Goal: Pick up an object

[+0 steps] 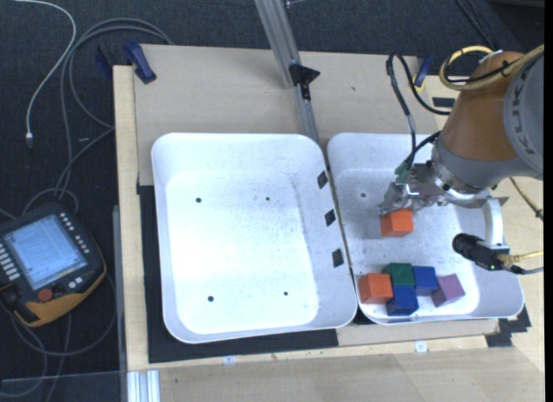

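My gripper (403, 204) hangs over the middle of the right bin (363, 167), below the arm's orange band. An orange block (397, 223) lies directly against the gripper's lower end, on its near side. The view does not make plain whether the block is gripped or resting on the bin floor. At the bin's front edge lies a cluster of blocks: another orange one (376, 288), a green one (399, 274), two blue ones (424, 278) (402, 300) and a purple one (449, 289).
The left bin (173, 219) stands beside the right one, with small black clips along the shared wall (331, 217). A metal pole (281, 37) slants up from the back. A black fitting with a cable (477, 252) hangs off the arm at right. A teach pendant (43, 258) lies on the floor at left.
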